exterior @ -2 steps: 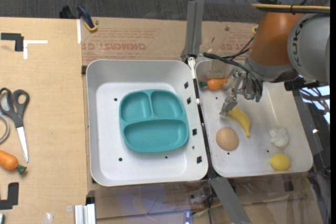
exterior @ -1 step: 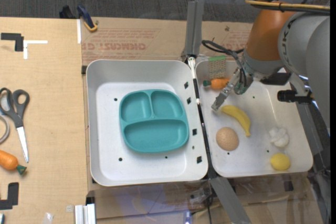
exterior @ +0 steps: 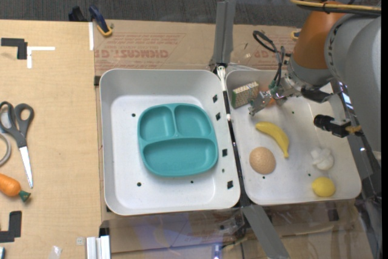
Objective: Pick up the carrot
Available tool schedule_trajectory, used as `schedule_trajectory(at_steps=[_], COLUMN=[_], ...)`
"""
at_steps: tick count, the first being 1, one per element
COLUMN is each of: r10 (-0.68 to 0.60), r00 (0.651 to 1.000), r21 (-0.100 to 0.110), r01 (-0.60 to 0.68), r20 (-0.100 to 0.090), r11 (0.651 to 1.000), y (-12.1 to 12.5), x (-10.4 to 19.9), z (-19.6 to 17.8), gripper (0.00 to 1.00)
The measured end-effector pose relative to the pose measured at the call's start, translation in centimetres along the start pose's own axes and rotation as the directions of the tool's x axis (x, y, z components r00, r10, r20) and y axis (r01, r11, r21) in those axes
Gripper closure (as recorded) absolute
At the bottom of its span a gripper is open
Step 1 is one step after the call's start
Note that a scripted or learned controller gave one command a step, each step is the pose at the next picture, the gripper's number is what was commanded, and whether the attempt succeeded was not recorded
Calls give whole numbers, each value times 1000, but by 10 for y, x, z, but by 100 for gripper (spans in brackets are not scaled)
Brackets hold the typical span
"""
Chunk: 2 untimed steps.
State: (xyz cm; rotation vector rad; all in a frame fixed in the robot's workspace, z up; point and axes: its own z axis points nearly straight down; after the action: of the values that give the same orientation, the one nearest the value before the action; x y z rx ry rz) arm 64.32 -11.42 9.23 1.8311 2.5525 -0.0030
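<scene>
The carrot [exterior: 9, 185], orange with a green stub, lies on the wooden bench at the far left edge of the view, outside both bins. My gripper [exterior: 259, 102] hangs low over the back left part of the right bin [exterior: 303, 197], far from the carrot. It is right beside a small tan ridged block [exterior: 245, 94]. I see nothing held in it.
The left bin [exterior: 115, 130] holds a teal divided plate [exterior: 177, 139]. In the right bin lie a banana [exterior: 274, 136], a brown egg [exterior: 262, 161], a lemon [exterior: 324, 187] and a white crumpled item [exterior: 322, 159]. Scissors [exterior: 18, 130] lie on the bench above the carrot.
</scene>
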Motion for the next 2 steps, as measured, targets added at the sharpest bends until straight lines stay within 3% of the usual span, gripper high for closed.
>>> schedule_trajectory(at_steps=[1, 2], r10=[157, 339], r00=[988, 941], r21=[1, 0], r01=[-157, -339], r20=[-1, 0], r11=[988, 941], y=[-117, -116], x=[-3, -71], z=[1, -112], gripper=[0, 0])
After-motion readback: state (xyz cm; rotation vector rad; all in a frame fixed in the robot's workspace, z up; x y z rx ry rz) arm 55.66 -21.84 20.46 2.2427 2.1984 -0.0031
